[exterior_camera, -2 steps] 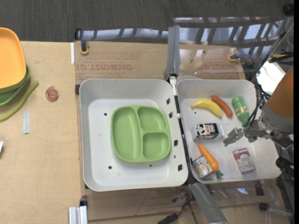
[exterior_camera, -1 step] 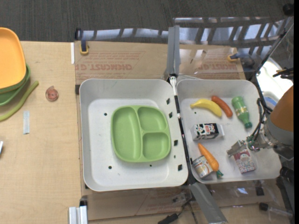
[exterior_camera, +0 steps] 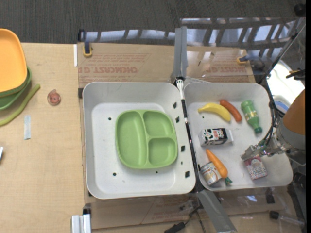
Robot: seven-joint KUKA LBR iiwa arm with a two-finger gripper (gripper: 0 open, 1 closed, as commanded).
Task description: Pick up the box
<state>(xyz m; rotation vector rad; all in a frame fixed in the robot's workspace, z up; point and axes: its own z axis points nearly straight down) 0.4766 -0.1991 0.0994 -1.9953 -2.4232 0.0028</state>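
Note:
A small black-and-white box [exterior_camera: 215, 136] lies on its side near the middle of the right bin [exterior_camera: 228, 89]. A pink and white box-like packet [exterior_camera: 256, 169] lies near that bin's front right corner. My gripper [exterior_camera: 253, 153] hangs low over the right bin, just above and behind the pink packet, right of the black-and-white box. The arm comes in from the right edge, its orange band [exterior_camera: 296, 118] showing there. Nothing can be seen held in the gripper.
The right bin also holds a yellow banana [exterior_camera: 216, 110], an orange-red sausage [exterior_camera: 232, 110], a green bottle [exterior_camera: 251, 115], a carrot [exterior_camera: 217, 165] and a small can [exterior_camera: 209, 174]. A green divided plate [exterior_camera: 146, 139] lies in the left bin [exterior_camera: 97, 144]. Orange and green plates [exterior_camera: 10, 69] sit far left.

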